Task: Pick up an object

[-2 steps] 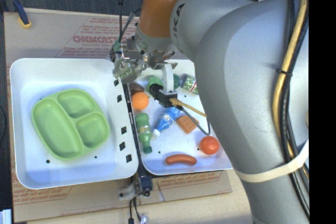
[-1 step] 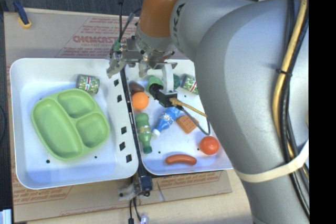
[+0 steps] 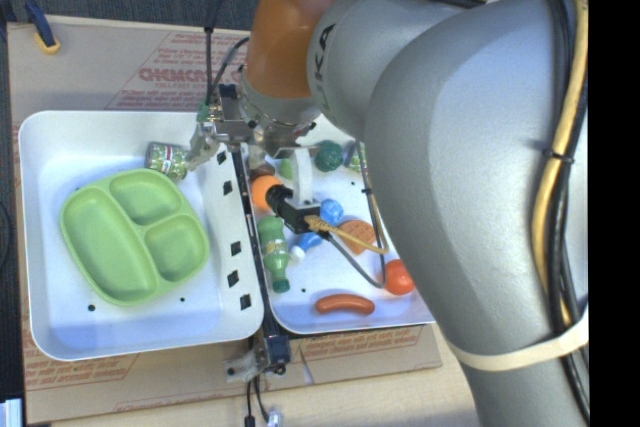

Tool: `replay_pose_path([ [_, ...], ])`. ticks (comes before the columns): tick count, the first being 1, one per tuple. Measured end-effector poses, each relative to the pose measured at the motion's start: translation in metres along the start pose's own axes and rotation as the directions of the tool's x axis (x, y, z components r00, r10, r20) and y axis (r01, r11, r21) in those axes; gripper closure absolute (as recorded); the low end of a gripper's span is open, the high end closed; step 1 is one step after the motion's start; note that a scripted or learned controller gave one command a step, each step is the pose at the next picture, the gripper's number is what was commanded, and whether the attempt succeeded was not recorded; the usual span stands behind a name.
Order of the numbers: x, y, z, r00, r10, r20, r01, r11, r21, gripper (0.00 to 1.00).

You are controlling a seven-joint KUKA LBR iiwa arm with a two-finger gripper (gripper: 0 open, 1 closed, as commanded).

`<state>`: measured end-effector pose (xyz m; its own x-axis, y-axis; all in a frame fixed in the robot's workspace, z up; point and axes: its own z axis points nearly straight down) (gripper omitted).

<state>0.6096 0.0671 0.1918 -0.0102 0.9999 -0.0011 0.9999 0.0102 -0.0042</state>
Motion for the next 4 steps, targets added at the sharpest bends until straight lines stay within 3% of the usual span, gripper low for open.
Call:
replay_pose_path([
  [1, 0.024, 0.024, 0.058, 1.0, 0.004, -0.003, -0.004, 1.0, -0.004, 0.0],
  [3, 0.047, 0.048, 0.099, 1.0, 0.003, -0.001, -0.003, 1.0, -0.005, 0.0],
  [4, -0.02, 0.047, -0.002, 1.0, 0.005, -0.001, -0.005, 1.0, -0.004, 0.0],
])
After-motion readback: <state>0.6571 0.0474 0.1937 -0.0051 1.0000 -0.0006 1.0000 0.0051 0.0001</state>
